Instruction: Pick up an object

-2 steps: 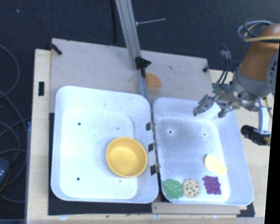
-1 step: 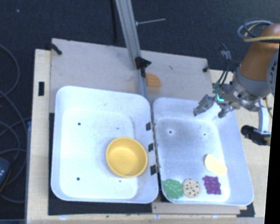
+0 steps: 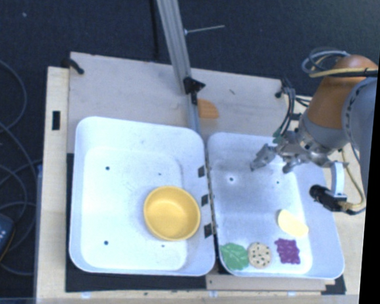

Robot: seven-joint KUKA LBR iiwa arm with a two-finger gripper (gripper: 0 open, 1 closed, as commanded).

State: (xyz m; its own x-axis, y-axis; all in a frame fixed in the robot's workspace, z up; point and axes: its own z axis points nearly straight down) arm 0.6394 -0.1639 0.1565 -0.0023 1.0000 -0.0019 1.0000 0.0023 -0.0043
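My gripper (image 3: pixel 273 164) hangs over the far part of the right bin (image 3: pixel 252 193), its two fingers spread apart with nothing between them. Near the bin's front right lie a yellow piece (image 3: pixel 292 224), a purple grape bunch (image 3: pixel 288 250), a round cookie (image 3: pixel 259 255) and a green leafy item (image 3: pixel 234 255). All of these sit well in front of the gripper and apart from it. A yellow bowl (image 3: pixel 171 212) rests upright in the left bin (image 3: pixel 109 174).
A slanted metal pole (image 3: pixel 176 44) rises from behind the bins. A small orange object (image 3: pixel 207 110) lies on the bench behind them. The grey arm with its orange band (image 3: pixel 338 88) enters at the right, with cables alongside.
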